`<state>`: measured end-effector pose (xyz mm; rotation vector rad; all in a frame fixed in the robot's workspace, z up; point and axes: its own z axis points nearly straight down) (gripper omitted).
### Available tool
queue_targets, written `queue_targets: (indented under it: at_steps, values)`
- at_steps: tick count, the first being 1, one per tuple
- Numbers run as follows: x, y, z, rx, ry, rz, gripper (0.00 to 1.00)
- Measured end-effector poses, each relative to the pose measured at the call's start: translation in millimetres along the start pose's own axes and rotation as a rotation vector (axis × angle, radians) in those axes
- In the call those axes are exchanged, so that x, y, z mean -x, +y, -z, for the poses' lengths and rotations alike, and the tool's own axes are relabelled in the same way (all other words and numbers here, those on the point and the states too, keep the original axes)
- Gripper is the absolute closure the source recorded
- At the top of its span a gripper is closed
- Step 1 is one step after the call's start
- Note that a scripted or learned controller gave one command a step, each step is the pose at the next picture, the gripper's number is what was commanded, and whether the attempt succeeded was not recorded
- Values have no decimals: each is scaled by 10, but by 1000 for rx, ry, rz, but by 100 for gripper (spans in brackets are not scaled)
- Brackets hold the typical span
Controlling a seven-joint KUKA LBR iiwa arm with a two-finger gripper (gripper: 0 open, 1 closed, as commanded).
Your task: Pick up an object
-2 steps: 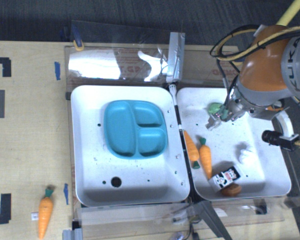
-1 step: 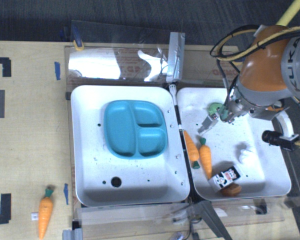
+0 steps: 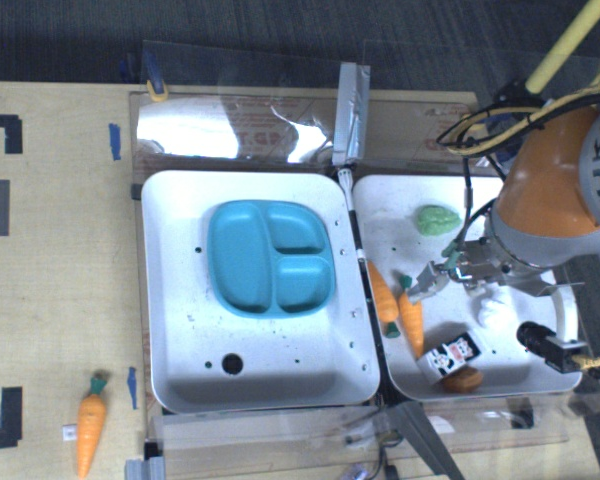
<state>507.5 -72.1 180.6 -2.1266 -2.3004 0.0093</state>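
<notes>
Two orange carrots [image 3: 398, 308] side by side just left of fingers [image 3: 427, 281], grip state unclear.

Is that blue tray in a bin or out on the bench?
In. The blue tray lies flat inside the left white bin.

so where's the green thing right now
The green thing lies in the right bin, near its far edge, up-left of the gripper and well above the two carrots.
</notes>
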Motion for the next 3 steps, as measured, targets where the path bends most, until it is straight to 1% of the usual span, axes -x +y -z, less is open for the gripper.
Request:
queue_targets:
  at_steps: [1,2,3]
  values:
    - [214,-180,-923,6,-1,215,0]
    - [218,-177,-846,5,-1,212,100]
    - [-177,490,27,9,-2,74,100]
